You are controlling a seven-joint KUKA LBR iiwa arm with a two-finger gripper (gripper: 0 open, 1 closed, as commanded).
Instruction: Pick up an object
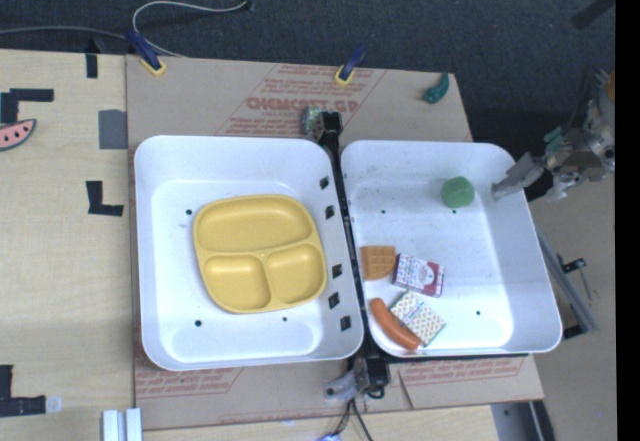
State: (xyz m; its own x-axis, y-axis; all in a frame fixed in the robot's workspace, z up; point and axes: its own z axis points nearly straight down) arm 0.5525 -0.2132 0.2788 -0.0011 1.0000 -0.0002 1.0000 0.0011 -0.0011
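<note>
The left bin [160, 229] carries a yellow three-compartment plate [260, 251] at its middle. The right bin [500, 269] carries a round green ball [458, 192] near its far right corner, then a hotdog [394, 324], a waffle [377, 261], a red-and-white packet [419, 275] and a checkered packet [418, 317] toward its near left corner. The gripper [522, 181] sits at the right rim.

- The bench [60, 259] runs pale wood along the left of the frame, with a brown cardboard sheet [290, 99] laid on it across the middle.
- Two yellow clips [150, 57] pinch the sheet's top edge.
- On the cardboard, two white bins sit touching: left bin [165, 259], right bin [520, 269].
- Black tape marks [100, 199] dot the wood at left.
</note>
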